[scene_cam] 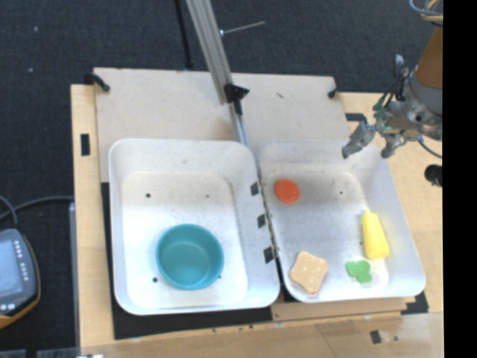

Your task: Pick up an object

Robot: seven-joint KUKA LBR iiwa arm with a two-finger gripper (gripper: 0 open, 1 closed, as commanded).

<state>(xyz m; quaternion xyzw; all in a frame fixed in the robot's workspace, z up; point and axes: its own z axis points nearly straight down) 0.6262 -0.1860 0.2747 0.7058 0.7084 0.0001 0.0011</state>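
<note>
White left bin point(127, 170) holds a teal bowl point(189, 256); pincer point(371, 143) spread, grasping nothing.

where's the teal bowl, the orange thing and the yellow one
teal bowl point(189, 256), camera view, point on its inner floor, left bin.
orange round object point(287, 191), camera view, point on its top face, right bin.
yellow object point(374, 234), camera view, point on the middle of its length, right bin.

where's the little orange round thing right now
The orange round piece lies in the right bin, near its far left corner beside the divider between the bins, apart from the tan cracker-shaped toy nearer the camera.
</note>
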